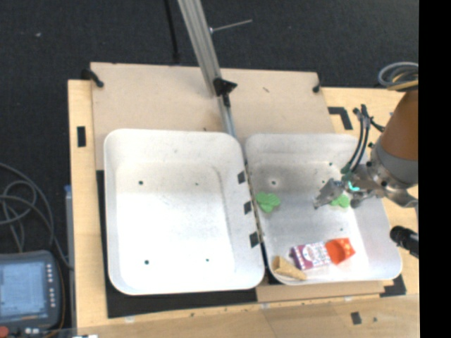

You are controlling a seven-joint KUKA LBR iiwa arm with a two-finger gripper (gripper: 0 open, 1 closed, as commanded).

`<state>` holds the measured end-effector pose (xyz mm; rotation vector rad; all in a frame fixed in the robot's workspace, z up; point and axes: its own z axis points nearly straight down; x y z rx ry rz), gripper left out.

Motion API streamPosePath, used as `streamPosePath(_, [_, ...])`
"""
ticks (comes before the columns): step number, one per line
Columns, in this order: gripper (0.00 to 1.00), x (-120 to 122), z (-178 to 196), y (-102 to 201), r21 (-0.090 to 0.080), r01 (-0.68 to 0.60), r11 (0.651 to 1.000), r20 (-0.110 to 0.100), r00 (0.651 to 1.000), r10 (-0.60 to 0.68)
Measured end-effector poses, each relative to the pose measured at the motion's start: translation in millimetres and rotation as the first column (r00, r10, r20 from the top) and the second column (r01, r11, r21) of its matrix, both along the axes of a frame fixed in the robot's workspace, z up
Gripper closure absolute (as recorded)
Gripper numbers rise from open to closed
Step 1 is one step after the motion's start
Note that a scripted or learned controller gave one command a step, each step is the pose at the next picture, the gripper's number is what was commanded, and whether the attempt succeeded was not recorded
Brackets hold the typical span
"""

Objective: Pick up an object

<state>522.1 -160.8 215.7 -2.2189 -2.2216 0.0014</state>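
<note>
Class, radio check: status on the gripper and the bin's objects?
Gripper low in right bin, beside green piece. Grasp unclear. Second green piece, carton lie apart.

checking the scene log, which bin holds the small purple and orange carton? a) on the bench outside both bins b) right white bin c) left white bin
b: the small purple and orange carton lies near the front edge of the right white bin, beside a tan wedge-shaped piece.

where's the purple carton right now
The purple carton lies near the front edge of the right bin, between a tan piece on its left and a red piece on its right.
</note>
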Motion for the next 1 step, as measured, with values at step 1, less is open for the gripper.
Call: streamPosePath(1, [0.0, 0.9, 2.0, -0.2, -0.001, 0.002, 1.0, 0.004, 1.0, -0.002])
